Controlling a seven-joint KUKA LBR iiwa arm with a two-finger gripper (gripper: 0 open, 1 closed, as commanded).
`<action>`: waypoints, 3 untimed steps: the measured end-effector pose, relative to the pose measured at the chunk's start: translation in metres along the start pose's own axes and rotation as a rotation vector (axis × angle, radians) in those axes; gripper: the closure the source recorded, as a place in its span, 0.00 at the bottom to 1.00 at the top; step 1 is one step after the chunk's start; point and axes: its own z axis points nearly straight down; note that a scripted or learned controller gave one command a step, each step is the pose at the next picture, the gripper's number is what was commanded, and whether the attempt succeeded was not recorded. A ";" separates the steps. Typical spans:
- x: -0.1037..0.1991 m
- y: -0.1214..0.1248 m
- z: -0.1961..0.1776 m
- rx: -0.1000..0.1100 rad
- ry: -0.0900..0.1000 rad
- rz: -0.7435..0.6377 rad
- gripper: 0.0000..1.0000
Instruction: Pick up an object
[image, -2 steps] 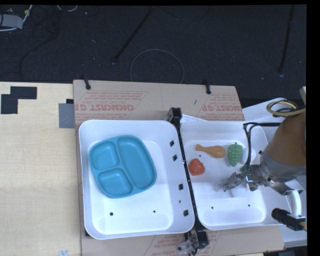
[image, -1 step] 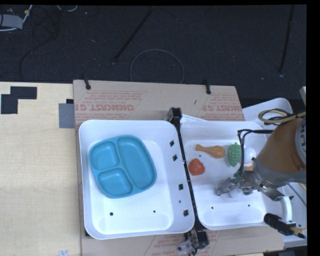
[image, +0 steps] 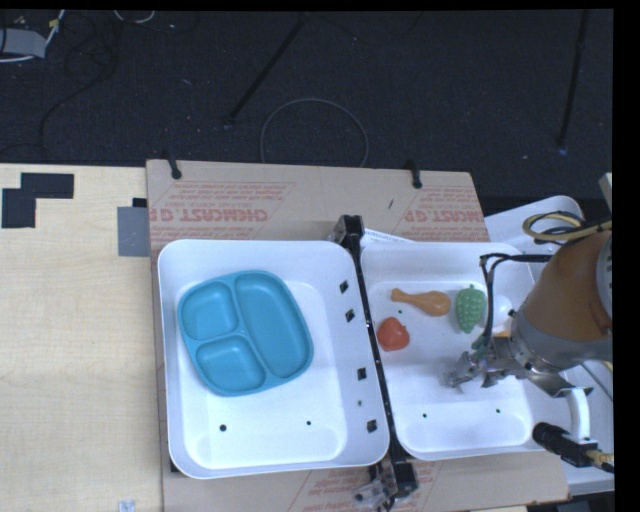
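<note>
My hand (image: 468, 373) sits low in the right bin (image: 440, 440), near the red piece (image: 393, 334); whether it's clenched I can't tell, so nothing looks picked up yet.

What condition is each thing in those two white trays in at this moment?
Blue divided plate: lying flat in the left bin.
Red toy: loose in the right bin.
Orange drumstick toy: lying on its side.
Green toy: resting beside the drumstick.
Pincer: lowered into the right bin.
</note>
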 end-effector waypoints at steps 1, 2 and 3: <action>-0.008 -0.007 -0.052 -0.002 -0.002 0.001 1.00; -0.011 -0.005 -0.115 -0.004 -0.003 -0.007 1.00; -0.011 -0.004 -0.146 -0.002 -0.002 -0.007 1.00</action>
